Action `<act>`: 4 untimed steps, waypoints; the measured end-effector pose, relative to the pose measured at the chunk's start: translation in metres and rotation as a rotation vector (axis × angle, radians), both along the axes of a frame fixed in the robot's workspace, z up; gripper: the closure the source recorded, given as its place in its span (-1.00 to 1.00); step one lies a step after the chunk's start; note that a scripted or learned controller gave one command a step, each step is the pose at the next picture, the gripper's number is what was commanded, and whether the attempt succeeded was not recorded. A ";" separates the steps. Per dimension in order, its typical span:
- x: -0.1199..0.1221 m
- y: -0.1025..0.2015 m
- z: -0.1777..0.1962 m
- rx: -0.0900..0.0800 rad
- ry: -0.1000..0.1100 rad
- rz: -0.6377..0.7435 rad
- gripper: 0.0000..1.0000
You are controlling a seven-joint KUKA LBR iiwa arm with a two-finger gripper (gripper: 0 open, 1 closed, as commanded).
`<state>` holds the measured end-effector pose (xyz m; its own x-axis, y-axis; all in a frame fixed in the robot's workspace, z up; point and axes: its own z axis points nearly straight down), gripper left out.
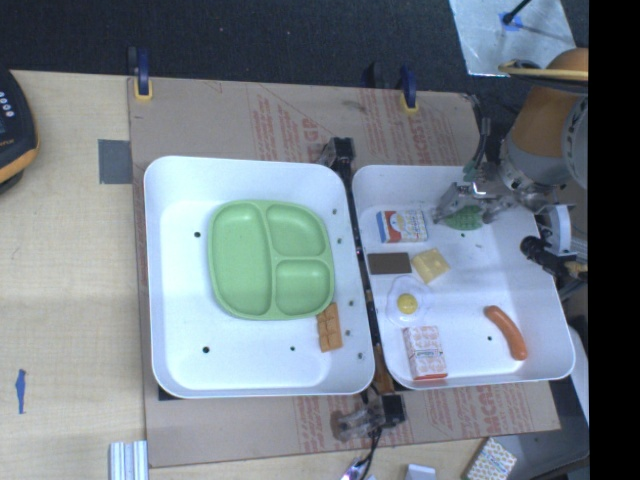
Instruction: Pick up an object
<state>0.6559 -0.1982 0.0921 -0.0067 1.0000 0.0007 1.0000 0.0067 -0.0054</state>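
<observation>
Presumably the target: small green item point(464, 218), upper right bin point(545, 368), judged light, soft, slippery, best pinched across its middle; gripper point(470, 200) directly over it, grip state impossible to tell.

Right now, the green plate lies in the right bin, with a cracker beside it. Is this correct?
Not quite. The camera view shows the green plate in the left bin, not the right one. The cracker does lie beside it.
</observation>
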 end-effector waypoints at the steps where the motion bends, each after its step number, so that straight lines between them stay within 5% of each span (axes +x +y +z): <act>1: 0.000 -0.014 0.000 -0.002 -0.004 -0.004 -1.00; 2: 0.000 0.005 0.000 -0.001 -0.001 0.000 -1.00; 3: 0.000 -0.014 0.000 -0.002 -0.004 -0.005 -1.00; 4: 0.000 0.009 0.000 -0.001 -0.001 0.000 -1.00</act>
